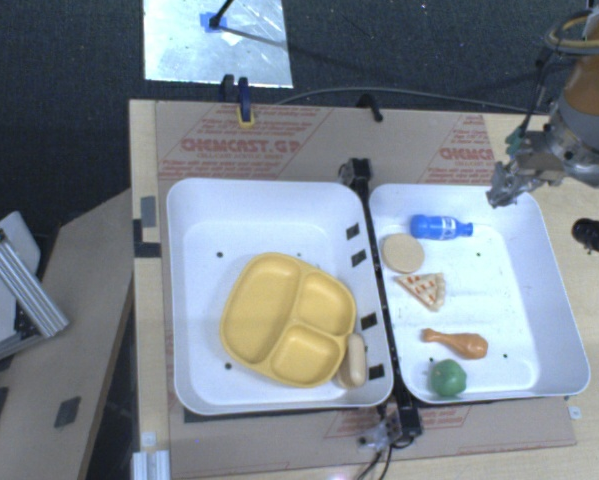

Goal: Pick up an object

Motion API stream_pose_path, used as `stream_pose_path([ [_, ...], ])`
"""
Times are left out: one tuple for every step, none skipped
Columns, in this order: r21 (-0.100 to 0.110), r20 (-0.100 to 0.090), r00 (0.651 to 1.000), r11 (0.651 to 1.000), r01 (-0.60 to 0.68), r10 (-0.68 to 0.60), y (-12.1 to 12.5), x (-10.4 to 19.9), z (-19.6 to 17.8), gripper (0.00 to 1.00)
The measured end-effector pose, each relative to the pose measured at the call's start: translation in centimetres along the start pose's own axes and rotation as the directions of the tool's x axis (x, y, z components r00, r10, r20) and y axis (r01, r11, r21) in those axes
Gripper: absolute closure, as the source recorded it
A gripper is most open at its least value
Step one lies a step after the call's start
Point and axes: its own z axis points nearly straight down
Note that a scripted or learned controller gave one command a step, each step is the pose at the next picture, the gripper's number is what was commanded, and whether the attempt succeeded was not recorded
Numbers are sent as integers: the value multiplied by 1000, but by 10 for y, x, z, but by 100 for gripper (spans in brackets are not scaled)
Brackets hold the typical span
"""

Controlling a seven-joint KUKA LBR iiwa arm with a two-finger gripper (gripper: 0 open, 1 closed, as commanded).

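Five items (442,228) crowded the right bin's (539,298) left side; its right half lay open for passage.

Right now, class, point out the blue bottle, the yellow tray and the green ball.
blue bottle (439,228), camera view, middle of its body.
yellow tray (287,318), camera view, ridge between its compartments.
green ball (446,378), camera view, centre of its top.

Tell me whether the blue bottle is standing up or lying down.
Lying down. The blue bottle rests on its side on the floor of the right bin, its cap end pointing right.
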Motion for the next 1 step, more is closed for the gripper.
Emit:
stream_pose_path([
  [-1,1,1000,1000,0,0,-6,57,4,100],
])
